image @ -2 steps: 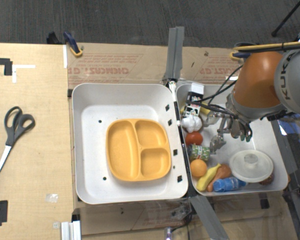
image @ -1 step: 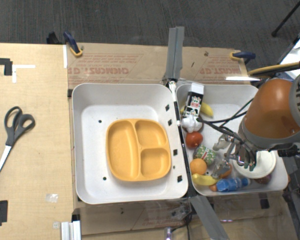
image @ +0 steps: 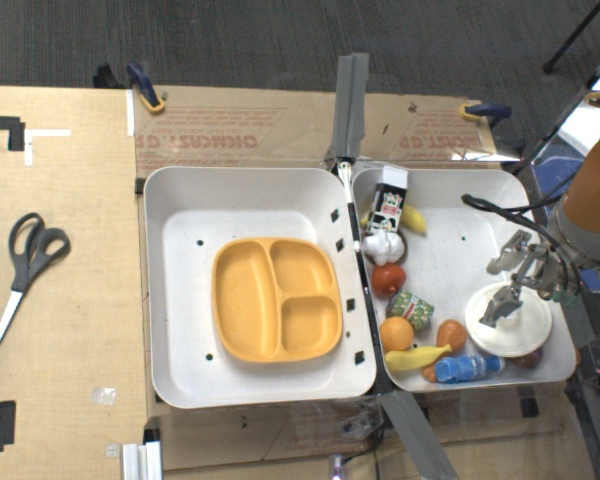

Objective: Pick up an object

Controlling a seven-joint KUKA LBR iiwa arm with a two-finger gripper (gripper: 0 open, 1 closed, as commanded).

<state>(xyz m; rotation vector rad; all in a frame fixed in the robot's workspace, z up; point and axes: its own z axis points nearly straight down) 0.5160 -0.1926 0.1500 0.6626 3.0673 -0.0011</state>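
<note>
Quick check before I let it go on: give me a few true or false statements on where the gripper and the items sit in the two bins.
1. The yellow tray lies in the left bin. True.
2. The gripper is over the left bin. False: it is over the white plate in the right bin.
3. The banana lies near the right bin's front edge, beside the blue bottle. True.
4. The scissors lie in the right bin. False: they lie on the bench, left of both bins.
5. The tomato sits on the yellow tray. False: it is in the right bin, near the divider.
</note>
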